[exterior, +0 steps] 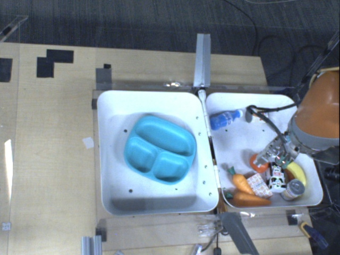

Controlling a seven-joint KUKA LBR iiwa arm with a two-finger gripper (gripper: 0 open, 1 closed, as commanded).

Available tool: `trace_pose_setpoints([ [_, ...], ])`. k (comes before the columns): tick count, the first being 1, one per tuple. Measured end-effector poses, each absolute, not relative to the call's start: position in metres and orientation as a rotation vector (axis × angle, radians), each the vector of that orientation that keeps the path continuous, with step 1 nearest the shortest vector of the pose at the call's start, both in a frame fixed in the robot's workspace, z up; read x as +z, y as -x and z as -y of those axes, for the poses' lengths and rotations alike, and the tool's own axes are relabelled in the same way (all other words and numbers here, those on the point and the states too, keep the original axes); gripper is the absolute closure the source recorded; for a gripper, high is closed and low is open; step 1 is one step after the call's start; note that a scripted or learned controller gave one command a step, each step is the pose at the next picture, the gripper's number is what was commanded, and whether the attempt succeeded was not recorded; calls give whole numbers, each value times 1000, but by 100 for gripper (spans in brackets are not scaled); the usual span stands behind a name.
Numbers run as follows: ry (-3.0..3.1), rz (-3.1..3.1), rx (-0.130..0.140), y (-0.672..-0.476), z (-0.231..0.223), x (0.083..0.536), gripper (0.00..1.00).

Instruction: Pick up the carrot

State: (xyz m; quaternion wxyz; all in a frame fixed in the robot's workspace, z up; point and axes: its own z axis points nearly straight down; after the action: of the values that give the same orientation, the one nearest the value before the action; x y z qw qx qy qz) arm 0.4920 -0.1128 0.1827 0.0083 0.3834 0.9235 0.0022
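The carrot is orange with a small green top and lies near the front left corner of the right bin. A second, longer orange piece lies just in front of it against the bin's front wall. My gripper hangs low over the right half of that bin, to the right of the carrot and a little behind it, directly above a red-orange object. The carrot rests apart from the gripper on the bin floor. The arm's orange band rises behind at the right.
A blue bottle lies at the right bin's back left. A checked white packet, a small white box, a banana and a can crowd the front right. The left bin holds a blue divided plate.
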Motion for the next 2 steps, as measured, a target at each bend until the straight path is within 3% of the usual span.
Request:
trace_pose_setpoints([
  [1,-1189,-2895,5,-488,78,438,100],
  [2,-1706,-2632,6,-507,10,381,100],
])
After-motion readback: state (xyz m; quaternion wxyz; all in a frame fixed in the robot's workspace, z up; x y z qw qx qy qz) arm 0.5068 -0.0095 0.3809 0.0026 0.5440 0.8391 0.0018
